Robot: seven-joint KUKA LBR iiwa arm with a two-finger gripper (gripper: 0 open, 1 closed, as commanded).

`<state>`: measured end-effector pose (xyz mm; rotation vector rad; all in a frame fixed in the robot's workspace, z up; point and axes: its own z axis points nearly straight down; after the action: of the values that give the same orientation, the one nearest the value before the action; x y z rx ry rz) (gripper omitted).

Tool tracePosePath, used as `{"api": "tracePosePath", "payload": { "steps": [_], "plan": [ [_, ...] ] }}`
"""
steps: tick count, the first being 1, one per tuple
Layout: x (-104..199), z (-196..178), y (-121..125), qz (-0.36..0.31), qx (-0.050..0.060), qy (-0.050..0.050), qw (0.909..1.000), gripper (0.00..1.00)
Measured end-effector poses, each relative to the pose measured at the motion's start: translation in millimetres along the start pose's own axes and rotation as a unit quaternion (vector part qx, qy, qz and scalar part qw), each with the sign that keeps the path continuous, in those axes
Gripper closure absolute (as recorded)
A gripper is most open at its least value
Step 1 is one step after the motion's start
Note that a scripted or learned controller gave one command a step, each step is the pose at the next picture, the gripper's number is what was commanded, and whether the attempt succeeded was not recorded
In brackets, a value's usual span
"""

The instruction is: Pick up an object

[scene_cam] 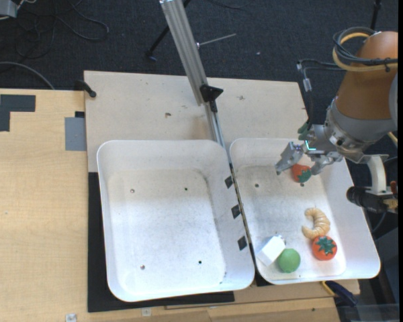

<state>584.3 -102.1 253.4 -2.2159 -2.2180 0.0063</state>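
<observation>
Orange-red and small, a rounded object [299, 173] sits right at the claw [301, 164], between its grey fingers; one finger [287, 158] splays out to the left, the other [318, 166] reaches down on the right, so the claw looks spread fairly wide with the object lying in the gap rather than clamped; whether either finger actually touches it I cannot tell, and I would not call it held; it seems to rest on the floor of the right bin [363, 274], near that bin's far end. The relation the coming move turns on is this one: the object lies directly under the claw and slightly toward the viewer, roughly centred between the fingers, and being roundish it shows no clear long axis to line up with, so closing straight in looks like the need, with a risk that it rolls or squirts out sideways. Further from the claw, toward the near end of the same bin, lie a tan croissant-shaped piece [315, 222], a red tomato-like toy [324, 247] just below it, a green ball [289, 260], and a white block [272, 249] touching the ball; all are well apart from the claw. Left of the claw, beyond the divider, is the left bin [114, 159]; both bins rest on the pale tabletop [148, 106].
</observation>
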Motion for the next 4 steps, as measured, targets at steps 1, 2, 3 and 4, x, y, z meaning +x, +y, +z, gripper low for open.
{"api": "tracePosePath", "payload": {
  "steps": [1, 2, 3, 4],
  "plan": [
    [-1, -2, 1, 0.001, -0.002, 0.0, 1.0, 0.0],
    [5, 44, -1, 0.002, 0.001, 0.0, 1.0, 0.0],
    [5, 88, 1, 0.001, 0.0, 0.0, 1.0, 0.0],
    [-5, 143, 2, 0.001, 0.001, 0.0, 1.0, 0.0]
  ]
}}
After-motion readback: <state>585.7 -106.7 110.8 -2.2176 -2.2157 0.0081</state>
